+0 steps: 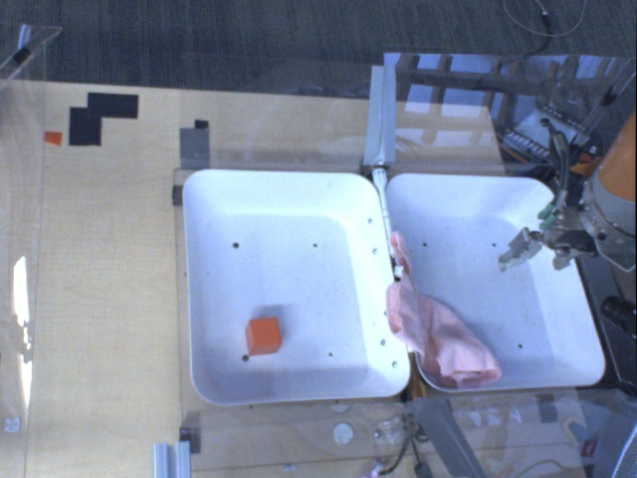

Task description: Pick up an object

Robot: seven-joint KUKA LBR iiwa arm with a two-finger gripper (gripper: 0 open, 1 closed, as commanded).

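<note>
Pale wooden desk [100, 297], two bins; jaws [537, 247] look spread and empty over the right bin [468, 202] — should drop squarely onto the pink cloth [443, 337]

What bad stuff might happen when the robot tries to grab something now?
The hand sits over bare floor of the right bin, so closing there would likely catch nothing. The pink cloth droops over the wall between the bins; pulling it might snag or drag it. The orange block lies in the left bin, a long reach away.
</note>
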